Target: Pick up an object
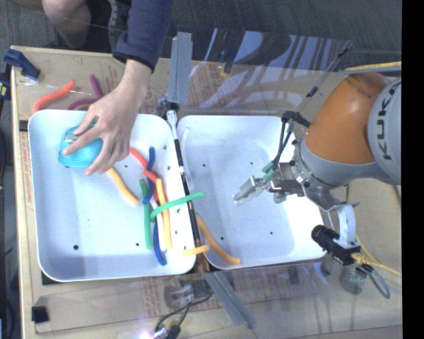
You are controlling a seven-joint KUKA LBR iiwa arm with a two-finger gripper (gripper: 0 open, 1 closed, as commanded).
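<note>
My own arm (367, 129) carries the one legible marking: dark capital letters on the grey casing beside the orange band, running vertically near the right side of the view; I read "KU" clearly, the rest being cut off at the edge; nothing else legible on the bench, the bins or the objects in them.

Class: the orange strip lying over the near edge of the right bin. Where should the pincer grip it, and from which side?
Probably the orange strip at its middle, from above, with the pincer closing across its width: it is thin and lies flat, slanting across the right bin edge, so its ends are harder to get at.
</note>
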